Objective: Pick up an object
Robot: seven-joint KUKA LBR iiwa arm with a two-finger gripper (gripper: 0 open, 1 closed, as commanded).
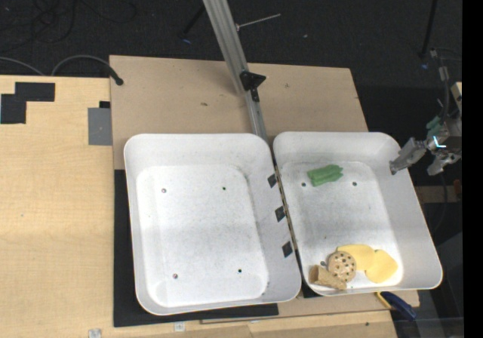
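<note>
At the near edge of the tabletop [317, 102], two shallow white bins are sitting side by side. In the near right corner of the right bin [411, 208], a small group of things is lying together: a round brown cookie with dark spots [342, 262], a tan cracker piece [325, 277] touching it on the near side, and two pale yellow round chips [372, 262] just beside the cookie, toward the right wall. The yellow pieces are overlapping each other a little.

Farther away, close to the far wall of the same bin, a green flat object [325, 174] is lying alone, well apart from the group in the near corner.

The left bin [136, 178] is showing its white floor with a few small dark dots.

The end effector [424, 154] is hanging at the far right corner of the right bin, just outside its rim, and it is not touching any of the objects. It is small and dark there, so I cannot tell its state.

Behind the bins, a grey metal rail [226, 42] is rising at a slant from the far part of the tabletop.
</note>
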